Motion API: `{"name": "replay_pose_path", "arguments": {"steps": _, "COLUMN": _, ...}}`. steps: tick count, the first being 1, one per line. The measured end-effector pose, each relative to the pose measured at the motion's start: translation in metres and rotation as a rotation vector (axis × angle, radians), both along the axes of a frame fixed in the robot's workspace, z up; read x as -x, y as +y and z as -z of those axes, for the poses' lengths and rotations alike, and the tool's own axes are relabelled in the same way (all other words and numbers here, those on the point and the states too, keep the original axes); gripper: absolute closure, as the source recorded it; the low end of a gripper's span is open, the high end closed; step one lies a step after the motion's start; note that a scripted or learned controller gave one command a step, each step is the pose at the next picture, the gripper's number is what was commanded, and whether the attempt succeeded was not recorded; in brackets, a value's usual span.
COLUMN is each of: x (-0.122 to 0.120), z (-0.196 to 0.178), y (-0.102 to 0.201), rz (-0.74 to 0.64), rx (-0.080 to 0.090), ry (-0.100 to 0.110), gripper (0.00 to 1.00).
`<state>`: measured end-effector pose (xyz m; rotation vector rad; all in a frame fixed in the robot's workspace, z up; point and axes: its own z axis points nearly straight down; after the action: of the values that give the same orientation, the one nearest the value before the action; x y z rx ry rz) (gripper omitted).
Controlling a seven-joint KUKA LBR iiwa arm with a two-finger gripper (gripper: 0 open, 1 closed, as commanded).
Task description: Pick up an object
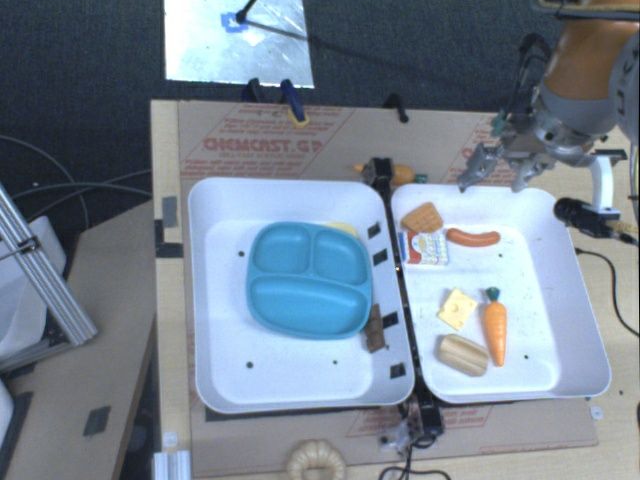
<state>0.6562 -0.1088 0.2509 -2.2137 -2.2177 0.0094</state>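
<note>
Grey metal fingers of the gripper [500, 175] stood spread apart with nothing between them, hanging over the far rim of the right bin [575, 313]. We saw no object touching either finger.

Nearest below it lay a sausage [472, 236], with a small brown cracker [423, 217] and a red-and-white packet [425, 251] just beside it toward the divider. Farther toward the near side of the same bin sat a yellow cheese wedge [458, 309], a carrot [495, 330] and a tan bread roll [463, 354], the roll and carrot close together. The left bin [215, 298] held a blue divided plate [307, 278].

We judged the pick not yet begun. The sausage looked the likeliest target, but it was round and smooth, so closing fingers could roll it aside. A descent too near the bin's rim could strike the wall, and the cracker and packet lay close enough to be nudged or caught together.
</note>
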Motion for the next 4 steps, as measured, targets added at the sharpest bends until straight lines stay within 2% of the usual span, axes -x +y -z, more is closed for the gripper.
{"name": "replay_pose_path", "arguments": {"steps": 1, "x": -0.002, "z": -0.007, "y": 0.0, "rz": -0.002, "rx": 0.001, "ry": -0.012, "gripper": 0.0}}
{"name": "replay_pose_path", "arguments": {"steps": 2, "x": -0.002, "z": 0.053, "y": -0.006, "rz": 0.001, "rx": 0.002, "ry": -0.007, "gripper": 0.0}}
{"name": "replay_pose_path", "arguments": {"steps": 4, "x": 0.007, "z": 0.142, "y": -0.009, "rz": 0.001, "rx": 0.002, "ry": -0.009, "gripper": 0.0}}
